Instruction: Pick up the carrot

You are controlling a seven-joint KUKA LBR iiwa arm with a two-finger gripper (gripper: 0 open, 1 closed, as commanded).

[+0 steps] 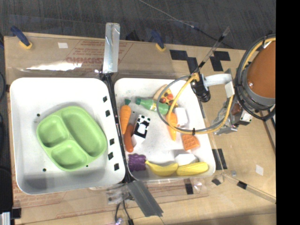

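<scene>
Carrot (124, 118) lies flat against the right bin's (157, 146) left wall, black-white block (142, 126) just beside, so grasp room looks tight. Arm (262, 74) parked past the right rim; can't tell jaws' state.

1. The left bin (21, 125) holds a green divided plate (70, 137).
2. In the right bin (157, 148), the carrot (125, 118) lies along the left wall (a black-and-white block (141, 126) just beside it).
3. A banana (161, 168) lies near the front wall.

Two bins (14, 125), one green plate (70, 137), two carrots (125, 118), one banana (161, 168), one corn cob (193, 168).
</scene>
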